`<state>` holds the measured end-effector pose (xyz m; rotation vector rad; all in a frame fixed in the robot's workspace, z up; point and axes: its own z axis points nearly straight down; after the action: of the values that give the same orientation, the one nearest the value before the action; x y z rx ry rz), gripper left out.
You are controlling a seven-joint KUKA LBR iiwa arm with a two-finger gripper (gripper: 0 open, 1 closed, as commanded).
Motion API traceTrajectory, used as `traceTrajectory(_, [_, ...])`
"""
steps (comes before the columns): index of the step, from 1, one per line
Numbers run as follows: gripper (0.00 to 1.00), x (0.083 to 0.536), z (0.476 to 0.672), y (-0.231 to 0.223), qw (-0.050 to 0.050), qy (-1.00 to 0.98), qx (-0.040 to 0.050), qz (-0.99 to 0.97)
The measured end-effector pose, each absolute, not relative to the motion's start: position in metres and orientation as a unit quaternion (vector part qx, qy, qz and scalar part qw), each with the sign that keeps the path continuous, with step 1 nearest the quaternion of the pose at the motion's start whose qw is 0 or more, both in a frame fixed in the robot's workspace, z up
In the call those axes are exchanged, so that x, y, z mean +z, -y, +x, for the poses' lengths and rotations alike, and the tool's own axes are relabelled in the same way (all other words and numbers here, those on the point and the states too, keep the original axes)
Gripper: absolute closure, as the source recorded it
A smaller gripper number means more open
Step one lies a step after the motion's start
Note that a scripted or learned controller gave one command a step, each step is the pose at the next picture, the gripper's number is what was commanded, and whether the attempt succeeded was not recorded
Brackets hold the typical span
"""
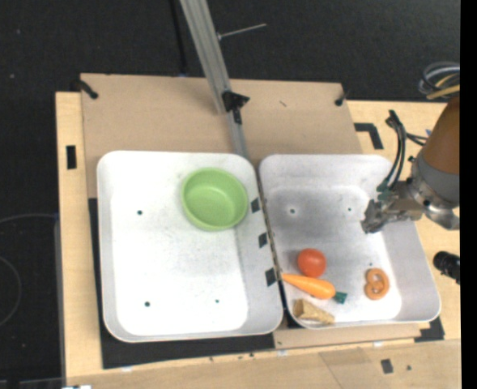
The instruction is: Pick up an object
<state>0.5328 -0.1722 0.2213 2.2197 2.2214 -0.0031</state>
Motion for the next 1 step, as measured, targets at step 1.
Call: traceTrajectory(1, [1.00,0.2198,0.5459,0.1259,0.000,-0.709,0.0002,0.705])
